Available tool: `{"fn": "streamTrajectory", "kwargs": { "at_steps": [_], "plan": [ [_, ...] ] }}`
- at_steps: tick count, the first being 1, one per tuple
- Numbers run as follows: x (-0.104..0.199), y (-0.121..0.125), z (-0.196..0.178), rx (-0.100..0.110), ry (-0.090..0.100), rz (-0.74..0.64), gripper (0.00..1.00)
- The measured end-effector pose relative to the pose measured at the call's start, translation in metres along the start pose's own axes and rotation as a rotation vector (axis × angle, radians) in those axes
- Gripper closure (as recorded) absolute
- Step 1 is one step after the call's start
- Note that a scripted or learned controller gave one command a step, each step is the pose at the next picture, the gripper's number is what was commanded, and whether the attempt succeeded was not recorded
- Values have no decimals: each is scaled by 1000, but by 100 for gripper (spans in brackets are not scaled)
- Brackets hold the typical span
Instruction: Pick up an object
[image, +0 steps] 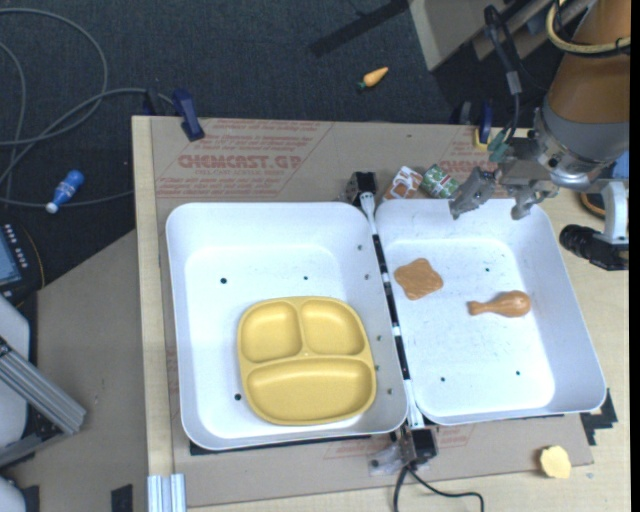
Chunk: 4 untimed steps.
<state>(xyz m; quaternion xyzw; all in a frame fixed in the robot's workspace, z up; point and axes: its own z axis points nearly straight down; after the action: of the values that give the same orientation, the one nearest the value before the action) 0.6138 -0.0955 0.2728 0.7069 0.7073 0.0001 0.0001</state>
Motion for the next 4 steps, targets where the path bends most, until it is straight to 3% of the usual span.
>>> {"fn": "streamTrajectory", "kwargs": {
  "at_steps": [1,2,3,4],
  "plan": [
    [-3,-17,151,17,3,2,0],
    [-13,-1,191,3,1,2,0],
    [-68,35,172,-6,-4,3,0],
    [7,-12,189,6,4,-4,0]
  ]
}}
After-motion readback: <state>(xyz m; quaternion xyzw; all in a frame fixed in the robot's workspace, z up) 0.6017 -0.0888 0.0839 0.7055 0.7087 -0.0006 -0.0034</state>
